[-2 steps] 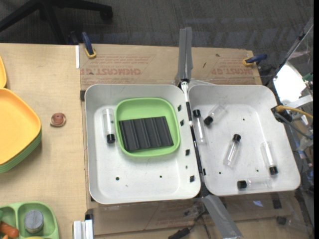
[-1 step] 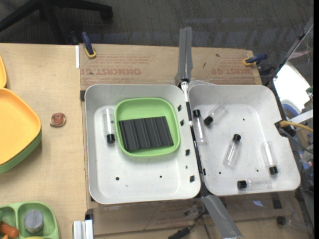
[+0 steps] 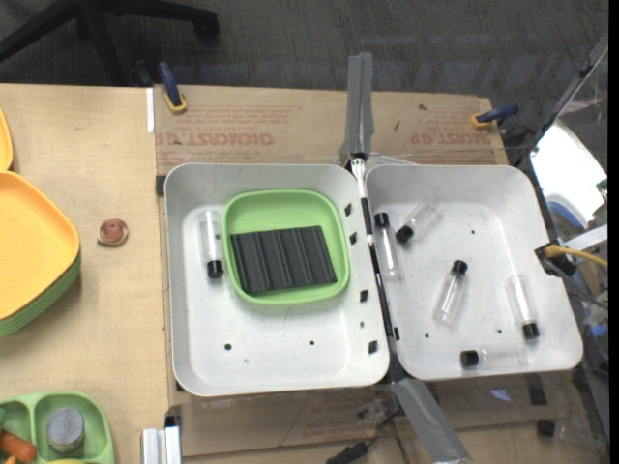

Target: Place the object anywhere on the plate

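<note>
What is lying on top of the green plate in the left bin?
A dark ribbed block lies on the green plate. It covers the plate's middle, so what is beneath it is hidden.

"CHEMCAST", upside-down, on cardboard sheet (image 3: 242,133)

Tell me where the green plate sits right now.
In the camera view, the green plate lies in the left white bin, toward its upper middle. A dark ridged pad rests on it, and a clear vial lies just to its left.
</note>
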Controlling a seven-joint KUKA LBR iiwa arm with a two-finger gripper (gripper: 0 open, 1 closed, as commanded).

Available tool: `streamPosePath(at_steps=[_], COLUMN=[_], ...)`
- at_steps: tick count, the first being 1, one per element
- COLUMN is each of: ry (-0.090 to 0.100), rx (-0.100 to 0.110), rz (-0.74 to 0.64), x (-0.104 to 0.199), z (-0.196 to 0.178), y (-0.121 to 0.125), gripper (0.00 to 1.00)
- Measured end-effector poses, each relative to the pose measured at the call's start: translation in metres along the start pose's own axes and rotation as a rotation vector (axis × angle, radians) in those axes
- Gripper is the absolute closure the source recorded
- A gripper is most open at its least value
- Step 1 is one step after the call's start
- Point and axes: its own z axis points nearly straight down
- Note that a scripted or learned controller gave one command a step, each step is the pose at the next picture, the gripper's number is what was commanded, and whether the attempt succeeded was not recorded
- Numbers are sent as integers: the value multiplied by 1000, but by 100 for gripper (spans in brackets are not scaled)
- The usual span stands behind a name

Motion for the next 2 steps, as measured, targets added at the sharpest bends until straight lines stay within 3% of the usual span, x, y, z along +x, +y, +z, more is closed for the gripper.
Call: streamPosePath(at_steps=[1,2], ry=[0,-2], rx=[-2,-1], rz=[-6,-3], x=[59,67], z=[-129,-79], y=[11,13], gripper=[0,0])
